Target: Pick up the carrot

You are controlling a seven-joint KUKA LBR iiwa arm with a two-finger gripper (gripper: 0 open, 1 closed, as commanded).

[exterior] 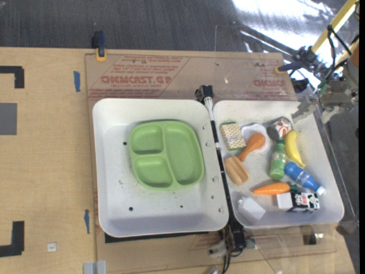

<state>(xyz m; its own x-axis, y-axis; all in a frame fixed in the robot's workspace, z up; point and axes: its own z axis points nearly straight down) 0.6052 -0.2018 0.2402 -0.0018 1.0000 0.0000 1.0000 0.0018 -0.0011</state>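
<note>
Carrot [272,189] is what you're after, and from the overhead camera you'll find it lying flat in the lower middle of the right bin [331,153], orange, tip pointing left, its thick end just beside the blue bottle [302,177] and touching or nearly touching the small black-and-white carton [302,201] below it. A pale white block [251,208] sits to its lower left, near but apart. Higher up in that bin you've got a banana [293,147], a green bottle [278,160], a drumstick-shaped orange piece [252,145], a bread-like piece [236,170] and a checkered box [232,135], all crowded together. The left bin [108,170] holds the green divided plate [166,153]. Now the gripper [308,108]: it hovers at the upper right corner of the right bin, near the rim, well apart from the carrot, and whether it's spread or closed you cannot tell from here, it's too small and blurred. So I'd judge this the approach step, nothing grasped yet. Your next move calls for travelling down and left across the frame to centre over the carrot, then closing across its narrow width, keeping clear of the carton and blue bottle crowding its right end.
</note>
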